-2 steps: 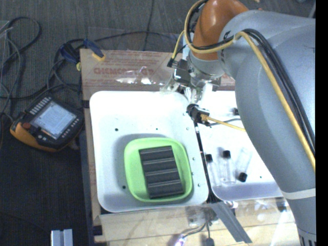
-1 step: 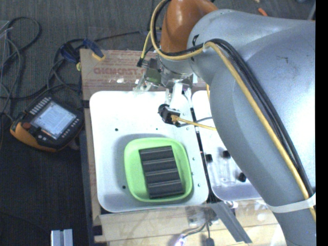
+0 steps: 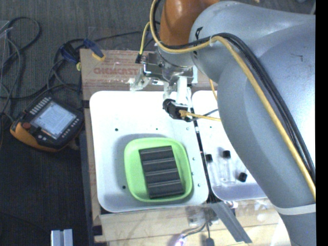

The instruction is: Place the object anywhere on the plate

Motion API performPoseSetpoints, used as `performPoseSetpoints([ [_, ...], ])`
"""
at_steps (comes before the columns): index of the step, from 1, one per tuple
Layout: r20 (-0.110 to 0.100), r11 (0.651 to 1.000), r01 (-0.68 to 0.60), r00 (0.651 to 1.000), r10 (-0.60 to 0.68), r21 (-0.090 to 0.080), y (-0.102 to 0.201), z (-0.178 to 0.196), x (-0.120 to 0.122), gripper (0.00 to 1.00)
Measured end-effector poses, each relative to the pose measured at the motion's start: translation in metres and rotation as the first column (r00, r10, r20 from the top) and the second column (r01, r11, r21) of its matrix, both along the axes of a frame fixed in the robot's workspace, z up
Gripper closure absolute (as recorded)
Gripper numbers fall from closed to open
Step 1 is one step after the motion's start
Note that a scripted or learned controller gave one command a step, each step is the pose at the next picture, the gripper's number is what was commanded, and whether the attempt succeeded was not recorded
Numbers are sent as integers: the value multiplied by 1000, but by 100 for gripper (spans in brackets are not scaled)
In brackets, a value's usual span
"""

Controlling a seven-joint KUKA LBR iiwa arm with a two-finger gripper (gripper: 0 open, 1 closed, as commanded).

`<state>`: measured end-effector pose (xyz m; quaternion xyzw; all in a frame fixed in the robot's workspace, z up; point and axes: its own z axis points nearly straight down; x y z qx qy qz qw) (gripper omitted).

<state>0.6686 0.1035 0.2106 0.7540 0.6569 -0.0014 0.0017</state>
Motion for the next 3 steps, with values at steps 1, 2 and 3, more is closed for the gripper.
performPoseSetpoints([
  [1,-2,1000,-11,1000,11,1,-55,-27,-1,0],
  [2,0,993,-118,993,118,1,-87,-14,0,0],
  [3,-2,994,-107,994,107,4,-10,-28,-1,0],
])
